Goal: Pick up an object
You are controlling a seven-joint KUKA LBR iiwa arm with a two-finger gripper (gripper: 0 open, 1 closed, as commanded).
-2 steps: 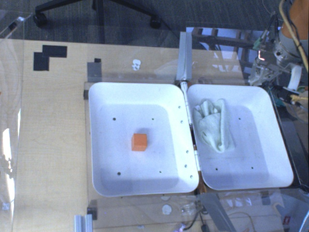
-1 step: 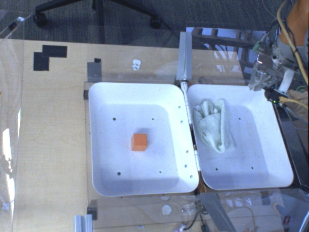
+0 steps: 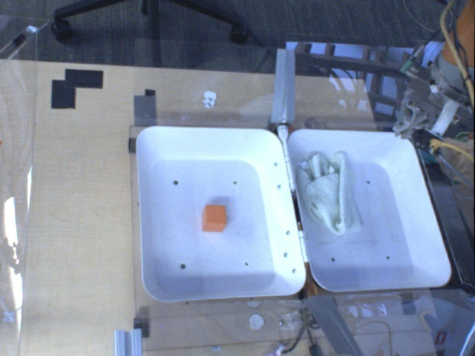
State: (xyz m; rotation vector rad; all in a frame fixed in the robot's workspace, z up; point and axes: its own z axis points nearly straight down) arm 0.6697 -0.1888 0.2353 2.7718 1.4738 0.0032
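- Left bin (image 3: 159,199): one orange cube (image 3: 214,218) on the floor, near centre.
- Right bin (image 3: 401,221): crumpled pale cloth (image 3: 329,193) in its left half, near the divider.
- Gripper (image 3: 413,117): above the right bin's far right corner.

Both bins, left bin (image 3: 159,199) and right bin (image 3: 401,265), read as smooth moulded white plastic with a soft, semi-matt sheen. Orange block (image 3: 214,218) is matt, flat-faced (foam or plastic, can't tell which); the pale green cloth (image 3: 328,193) is soft crumpled fabric, no gloss. Tabletop (image 3: 74,199) is light wood-grain, satin finish, with matt black tape patches (image 3: 74,86) and a brushed metal bar (image 3: 281,87) at the bin junction.
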